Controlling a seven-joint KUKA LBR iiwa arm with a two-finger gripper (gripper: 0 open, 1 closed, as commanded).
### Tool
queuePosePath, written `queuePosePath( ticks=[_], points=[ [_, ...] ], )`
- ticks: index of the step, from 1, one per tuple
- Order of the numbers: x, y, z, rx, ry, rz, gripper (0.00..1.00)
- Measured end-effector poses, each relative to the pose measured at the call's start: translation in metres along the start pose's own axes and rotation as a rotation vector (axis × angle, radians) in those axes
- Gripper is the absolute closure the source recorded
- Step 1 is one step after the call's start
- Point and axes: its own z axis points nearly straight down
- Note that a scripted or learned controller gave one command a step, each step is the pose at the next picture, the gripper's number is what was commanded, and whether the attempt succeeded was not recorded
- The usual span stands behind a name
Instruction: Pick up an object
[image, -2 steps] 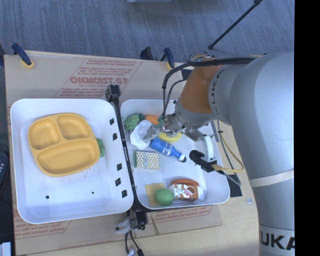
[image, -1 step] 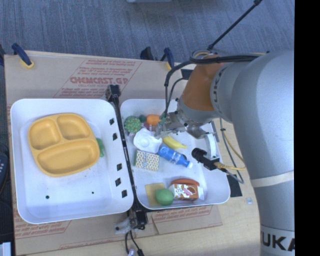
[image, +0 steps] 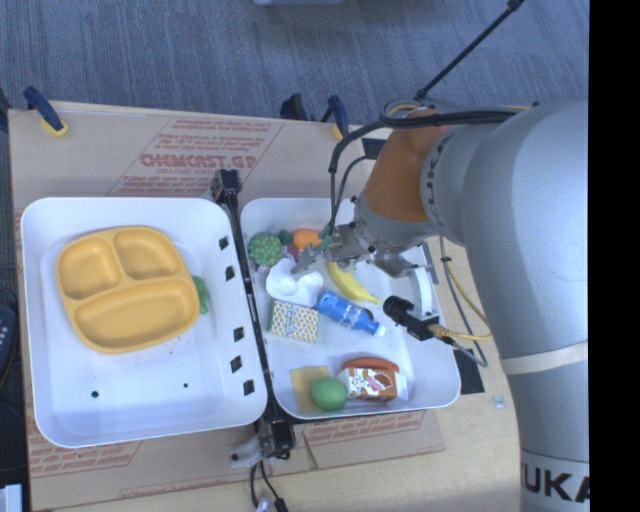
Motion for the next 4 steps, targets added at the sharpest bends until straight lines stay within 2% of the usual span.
queuePosePath(
  ticks=[1, 2, 3, 4],
  points=[
    [0.005, -0.028, 0.019, 0.013, 0.015, -0.267, 0.00],
    [0.004, -0.028, 0.009, 0.014, 0.015, -0.271, 1.00],
    [0.012, -0.016, -0.146, 0.011, 0.011, -0.072, 1.00],
    [0.012, -0.017, -0.145, 0.012, 0.012, -0.072, 0.00]
  ],
)
